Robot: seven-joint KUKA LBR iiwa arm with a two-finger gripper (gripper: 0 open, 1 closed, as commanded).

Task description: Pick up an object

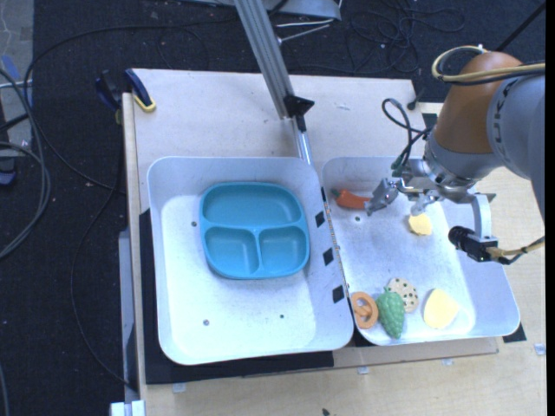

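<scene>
Small pale-yellow lump (421, 224), right bin

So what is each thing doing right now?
Blue tray: flat in left bin, compartments bare.
Orange carrot: lying in right bin.
Pretzel: lying at right bin's near edge.
Green toy: lying beside pretzel.
Tool: above right bin, near carrot.

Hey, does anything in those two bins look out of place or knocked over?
Nothing stands out. The blue divided plate lies flat in the left bin; the toy foods lie loose in the right bin, most bunched at its near edge.
</scene>
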